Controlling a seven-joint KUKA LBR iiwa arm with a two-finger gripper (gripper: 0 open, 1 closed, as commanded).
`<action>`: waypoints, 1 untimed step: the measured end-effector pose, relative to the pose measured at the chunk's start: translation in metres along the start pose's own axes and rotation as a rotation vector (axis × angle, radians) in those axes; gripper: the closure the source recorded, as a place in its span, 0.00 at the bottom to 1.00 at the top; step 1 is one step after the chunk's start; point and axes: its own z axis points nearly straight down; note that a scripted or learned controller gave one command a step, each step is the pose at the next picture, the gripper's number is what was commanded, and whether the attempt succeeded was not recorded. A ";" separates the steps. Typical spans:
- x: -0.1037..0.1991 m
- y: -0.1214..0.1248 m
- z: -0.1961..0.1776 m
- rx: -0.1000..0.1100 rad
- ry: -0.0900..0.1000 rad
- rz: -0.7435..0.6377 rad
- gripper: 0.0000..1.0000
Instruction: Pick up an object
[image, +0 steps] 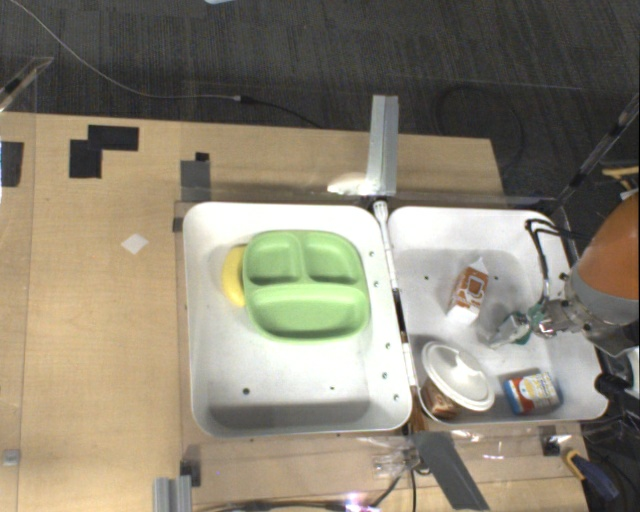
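- While the light wooden surface (90, 330) carries everything, two shallow white plastic bins sit on it side by side, touching along a shared middle edge.
- Left white bin (290, 400) holds a green plastic divided tray (303, 282) with three compartments, lying flat in the upper middle of the bin.
- Right white bin (440, 240) holds the smaller objects and the tip of the arm.
- Grey arm with an orange band (612, 262) reaches in from the right edge over the right bin.
- White round bowl-like dish (458, 376) lies near the lower left corner of the right bin, tilted, with something brown under its lower edge.
- Small can with a blue and white label (529, 391) lies on its side at the lower right of that bin, just beside the dish.
- Brown and white crumpled packet (469, 290) lies in the middle of the right bin, above the dish.
- Yellow curved object (232, 276) peeks out from under the left edge of the green tray, touching it.
- End effector (513, 328) sits low in the right bin, just below and right of the packet; whether it is released or clenched cannot be told, as its tip is small and blurred.
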 end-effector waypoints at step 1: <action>-0.013 0.075 0.002 0.002 0.001 0.143 0.00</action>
